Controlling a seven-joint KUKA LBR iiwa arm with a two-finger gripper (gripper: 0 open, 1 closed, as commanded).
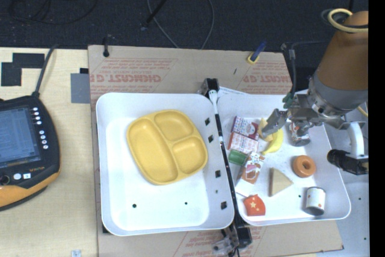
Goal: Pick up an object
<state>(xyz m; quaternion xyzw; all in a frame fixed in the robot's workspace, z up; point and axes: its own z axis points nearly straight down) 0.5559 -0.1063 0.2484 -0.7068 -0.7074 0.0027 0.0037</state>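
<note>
Nearest, a red toy (pixel 254 205) waits in the right bin (pixel 337 204); farther in, the gripper (pixel 289 123) hovers, splayed and holding nothing, beside the banana (pixel 275 142).

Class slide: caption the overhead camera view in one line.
Robot arm's pincer hovers over the toy-filled right bin; a yellow divided plate sits in the left bin.

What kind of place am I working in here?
Likely a robotics lab bench, not a kitchen: two white bins sit on cardboard, a teach pendant lies at the left, loose cables trail behind, and toy food like a donut fills the right bin.
</note>
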